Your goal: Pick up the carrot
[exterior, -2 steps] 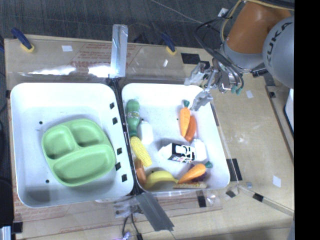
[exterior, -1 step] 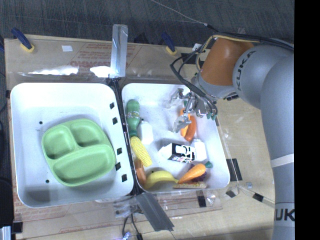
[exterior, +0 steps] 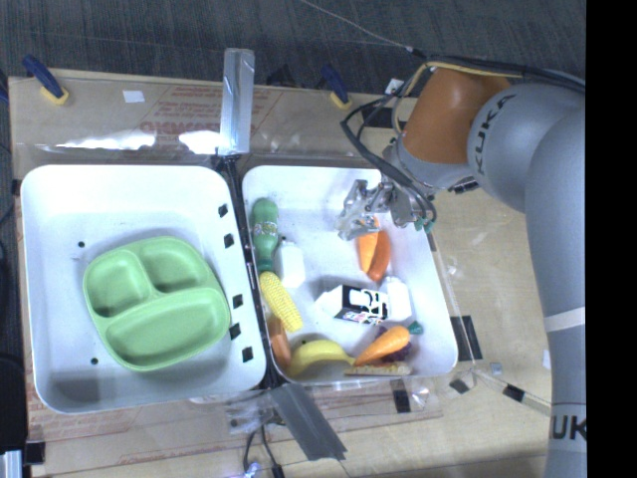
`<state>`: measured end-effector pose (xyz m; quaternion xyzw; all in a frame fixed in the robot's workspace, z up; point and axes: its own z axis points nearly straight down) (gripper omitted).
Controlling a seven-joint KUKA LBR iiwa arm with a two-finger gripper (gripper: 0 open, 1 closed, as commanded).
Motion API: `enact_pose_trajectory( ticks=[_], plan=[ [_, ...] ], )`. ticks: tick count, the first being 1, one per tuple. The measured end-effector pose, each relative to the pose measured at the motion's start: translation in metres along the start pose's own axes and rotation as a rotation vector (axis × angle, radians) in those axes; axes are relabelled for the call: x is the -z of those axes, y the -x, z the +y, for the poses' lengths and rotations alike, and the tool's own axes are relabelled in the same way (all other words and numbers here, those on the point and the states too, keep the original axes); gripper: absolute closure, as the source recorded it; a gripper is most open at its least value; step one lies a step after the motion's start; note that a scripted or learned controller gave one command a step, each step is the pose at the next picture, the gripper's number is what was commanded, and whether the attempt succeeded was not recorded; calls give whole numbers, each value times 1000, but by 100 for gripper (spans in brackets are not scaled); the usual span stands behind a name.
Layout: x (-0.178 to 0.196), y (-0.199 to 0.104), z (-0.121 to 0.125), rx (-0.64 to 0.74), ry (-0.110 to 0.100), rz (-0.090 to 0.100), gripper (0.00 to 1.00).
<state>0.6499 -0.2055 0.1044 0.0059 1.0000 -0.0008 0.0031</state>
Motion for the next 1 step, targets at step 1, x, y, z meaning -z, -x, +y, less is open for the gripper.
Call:
enact_pose_trajectory(
  ticks=[1],
  plan=[
    [0, 0, 0, 1, 0, 0, 0]
  ],
)
